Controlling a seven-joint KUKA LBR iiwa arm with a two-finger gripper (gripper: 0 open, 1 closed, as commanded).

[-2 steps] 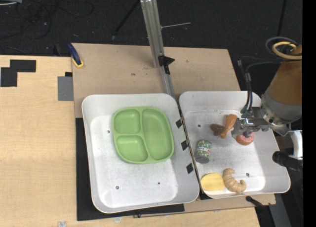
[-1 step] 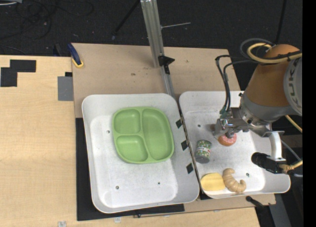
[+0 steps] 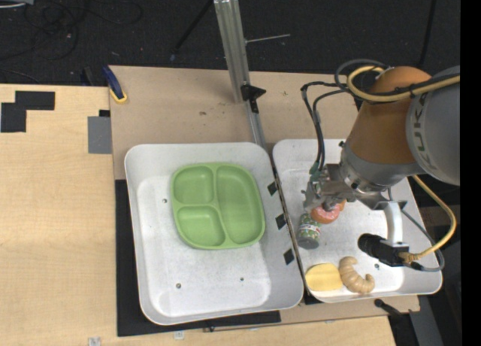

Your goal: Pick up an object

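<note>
Red object (image 3: 328,212) half under pincer (image 3: 322,195)

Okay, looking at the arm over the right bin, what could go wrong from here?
1. The gripper sits right over the red object, with the small jar close beside it; closing could bump the jar or grab poorly.
2. Both lie near the right bin's left wall, so a finger might hit it.
3. Loose cables hang by the wrist and could snag.

Divided plate (image 3: 218,205) in left bin (image 3: 146,262)

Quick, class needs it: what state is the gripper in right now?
Gripper: low in the right bin, above a red object; open or closed cannot be told.
</note>
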